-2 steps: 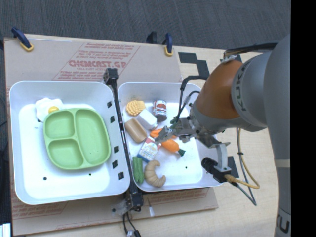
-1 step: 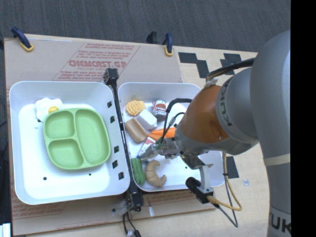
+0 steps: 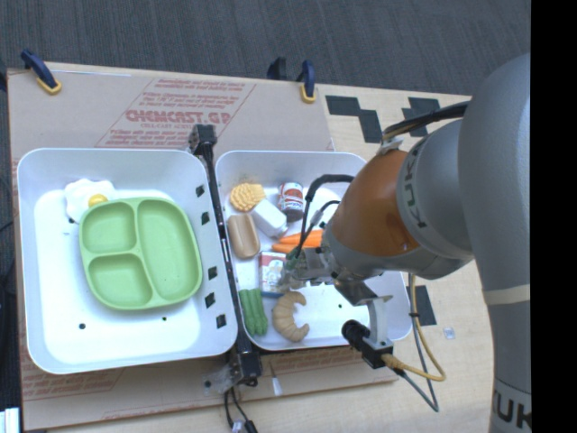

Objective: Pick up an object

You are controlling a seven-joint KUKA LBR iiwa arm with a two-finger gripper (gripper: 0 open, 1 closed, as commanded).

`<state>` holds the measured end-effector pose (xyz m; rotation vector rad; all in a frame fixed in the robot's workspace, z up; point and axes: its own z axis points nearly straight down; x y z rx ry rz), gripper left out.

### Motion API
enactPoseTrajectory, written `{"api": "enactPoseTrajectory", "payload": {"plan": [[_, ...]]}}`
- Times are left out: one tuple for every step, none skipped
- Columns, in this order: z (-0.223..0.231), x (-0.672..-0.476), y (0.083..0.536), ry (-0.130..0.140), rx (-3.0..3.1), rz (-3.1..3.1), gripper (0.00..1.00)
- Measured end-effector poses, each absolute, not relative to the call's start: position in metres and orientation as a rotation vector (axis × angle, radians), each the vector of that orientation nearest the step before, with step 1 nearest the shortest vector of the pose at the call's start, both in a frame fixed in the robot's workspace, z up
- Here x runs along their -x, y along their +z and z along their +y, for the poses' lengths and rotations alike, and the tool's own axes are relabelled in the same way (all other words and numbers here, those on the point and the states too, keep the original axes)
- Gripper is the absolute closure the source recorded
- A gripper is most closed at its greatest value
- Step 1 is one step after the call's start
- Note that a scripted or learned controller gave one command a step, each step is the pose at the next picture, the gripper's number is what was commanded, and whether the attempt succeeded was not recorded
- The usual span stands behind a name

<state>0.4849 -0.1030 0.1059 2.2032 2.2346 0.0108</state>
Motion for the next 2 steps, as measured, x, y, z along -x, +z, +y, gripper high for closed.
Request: {"api": "enactPoseTrajectory", "payload": {"plan": [[-0.103, -0.486, 0.116, 0.010, -2.195, 2.241, 1.00], [-0.103, -0.487, 0.126, 0.010, -2.187, 2.247, 1.00]]}}
